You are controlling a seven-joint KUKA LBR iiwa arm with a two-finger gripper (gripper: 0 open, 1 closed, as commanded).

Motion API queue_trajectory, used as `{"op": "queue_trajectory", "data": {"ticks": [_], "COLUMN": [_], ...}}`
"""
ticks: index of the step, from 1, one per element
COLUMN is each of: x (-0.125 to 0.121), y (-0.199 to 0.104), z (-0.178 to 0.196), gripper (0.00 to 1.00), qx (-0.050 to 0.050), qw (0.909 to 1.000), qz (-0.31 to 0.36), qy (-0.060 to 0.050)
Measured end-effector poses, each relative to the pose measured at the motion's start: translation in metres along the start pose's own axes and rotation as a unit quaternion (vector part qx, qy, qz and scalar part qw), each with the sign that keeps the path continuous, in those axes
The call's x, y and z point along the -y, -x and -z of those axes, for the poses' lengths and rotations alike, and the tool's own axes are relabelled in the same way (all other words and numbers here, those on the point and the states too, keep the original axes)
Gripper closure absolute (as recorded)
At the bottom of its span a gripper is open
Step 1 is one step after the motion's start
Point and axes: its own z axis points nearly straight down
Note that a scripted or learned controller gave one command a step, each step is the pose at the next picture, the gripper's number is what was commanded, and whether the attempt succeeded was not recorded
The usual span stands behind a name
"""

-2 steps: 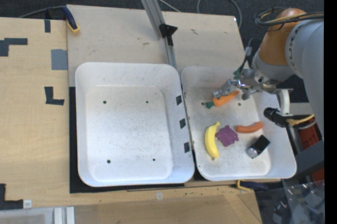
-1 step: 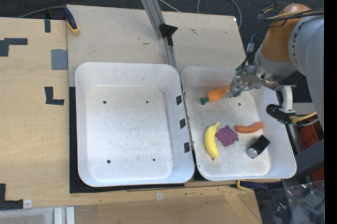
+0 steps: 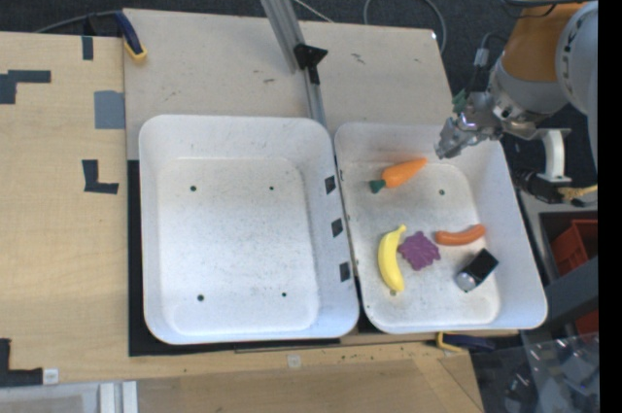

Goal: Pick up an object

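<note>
Hovering over the right bin's [image 3: 515, 236] far edge, the end effector [image 3: 450, 147] hides its grip state; a toy carrot [image 3: 404, 173] lies just beside it inside the bin.

Two white bins [image 3: 233, 134], one carrot [image 3: 403, 173], one banana [image 3: 391, 258], one purple grape bunch [image 3: 419, 251], one orange sausage [image 3: 460, 235], one black block [image 3: 475, 269]

arm [image 3: 544, 51] reaches in from right, wrist bent down-left, tool [image 3: 450, 146] pointing downward, nothing visibly held.
</note>
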Motion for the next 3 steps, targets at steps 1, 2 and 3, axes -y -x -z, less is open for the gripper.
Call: {"op": "queue_trajectory", "data": {"ticks": [1,2,3], "x": [-0.001,0.007,0.013], "y": [0.0,-0.059,-0.117], "z": [0.032,0.027,0.032], "gripper": [1.0,1.0,1.0], "qx": [0.0,-0.002,-0.002], "qw": [1.0,1.0,1.0], "qz": [0.0,0.002,0.003], "qy": [-0.001,-0.003,-0.003]}}
